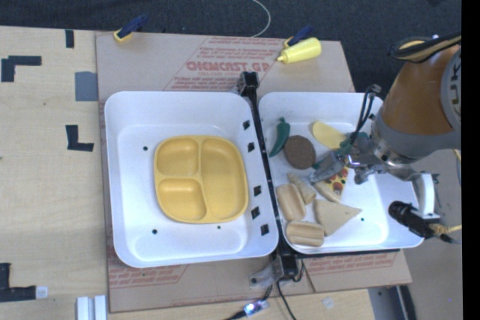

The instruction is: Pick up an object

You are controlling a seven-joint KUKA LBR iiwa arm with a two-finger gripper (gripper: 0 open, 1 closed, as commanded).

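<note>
Camera view: red "CHEMGEAR" lettering on cardboard sheet (225,65) behind white bins (120,161).

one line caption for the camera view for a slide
Gripper low over toy food in the right bin; a yellow divided plate sits in the left bin.

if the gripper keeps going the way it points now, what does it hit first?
Likely the pizza slice: the gripper points left and down into the right bin, right over it. Depth is unclear from this view.
</note>
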